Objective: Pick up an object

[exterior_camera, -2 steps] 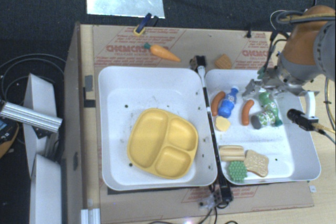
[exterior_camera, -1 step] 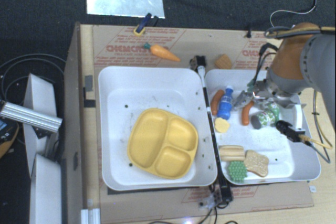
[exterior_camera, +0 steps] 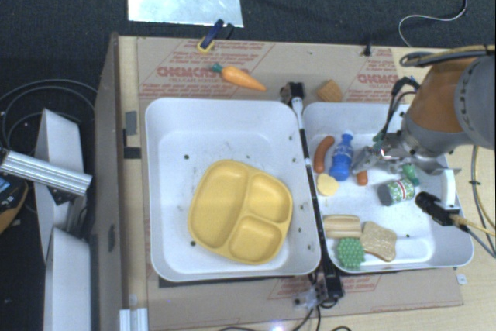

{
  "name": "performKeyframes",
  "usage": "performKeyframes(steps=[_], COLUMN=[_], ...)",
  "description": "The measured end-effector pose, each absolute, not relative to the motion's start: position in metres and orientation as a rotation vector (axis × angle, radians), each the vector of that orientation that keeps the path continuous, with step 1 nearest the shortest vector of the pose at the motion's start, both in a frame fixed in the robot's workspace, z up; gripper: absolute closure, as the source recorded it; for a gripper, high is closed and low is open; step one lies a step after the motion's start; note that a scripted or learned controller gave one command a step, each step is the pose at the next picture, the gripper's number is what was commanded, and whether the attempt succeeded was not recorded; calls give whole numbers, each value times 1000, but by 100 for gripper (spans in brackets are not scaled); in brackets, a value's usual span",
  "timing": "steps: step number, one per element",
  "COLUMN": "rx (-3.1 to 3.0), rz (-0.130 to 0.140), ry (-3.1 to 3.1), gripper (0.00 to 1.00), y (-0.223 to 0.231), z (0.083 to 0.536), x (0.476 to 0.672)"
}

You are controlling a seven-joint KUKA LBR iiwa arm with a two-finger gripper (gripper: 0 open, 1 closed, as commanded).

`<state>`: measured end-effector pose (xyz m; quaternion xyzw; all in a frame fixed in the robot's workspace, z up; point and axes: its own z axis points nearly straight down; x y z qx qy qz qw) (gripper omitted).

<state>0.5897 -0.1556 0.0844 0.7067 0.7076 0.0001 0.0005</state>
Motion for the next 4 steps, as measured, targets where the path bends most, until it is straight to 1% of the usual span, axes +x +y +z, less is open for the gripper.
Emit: performKeyframes(steps=[1, 2, 3, 4], rx=[2217, 2217, 2215, 2216], rz=[2, 3, 3, 4], ry=[2222, 2219, 2225, 2226], gripper=[100, 100, 100, 100], y=[-156, -157, -115, -34], z=[95, 216, 221, 236], x=[591, 542, 589, 608])
